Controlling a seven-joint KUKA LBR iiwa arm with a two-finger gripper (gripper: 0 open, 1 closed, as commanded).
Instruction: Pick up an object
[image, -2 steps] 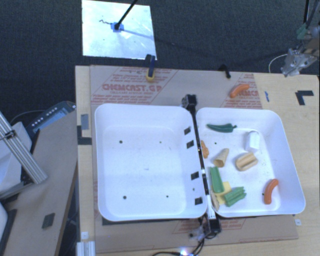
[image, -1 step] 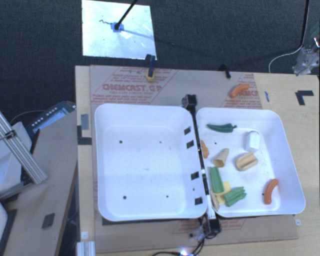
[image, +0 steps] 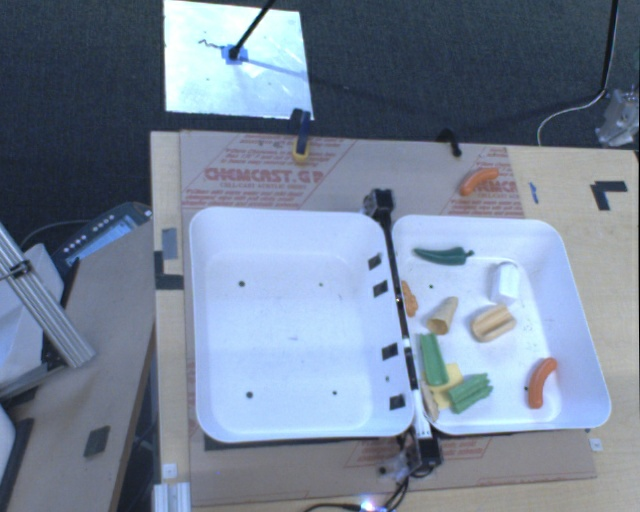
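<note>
The right bin (image: 575, 300) holds several small toy foods. A dark green chili pepper (image: 443, 256) lies near its back. A white cup (image: 505, 281) and a tan bread piece (image: 493, 323) sit toward the middle right. A tan cone (image: 442, 315) rests left of them. A small orange piece (image: 408, 298) lies against the left wall. At the front lie a green stalk (image: 433, 359), a yellow piece (image: 447, 380), a green bundle (image: 469, 392) and an orange sausage (image: 541, 382).
The left bin (image: 290, 330) adjoins the right one along a black hinge strip (image: 392, 300). Another orange sausage (image: 479, 181) lies on the board behind the right bin. A yellow and blue clip (image: 300, 135) stands at the back. A grey device (image: 100, 232) sits left.
</note>
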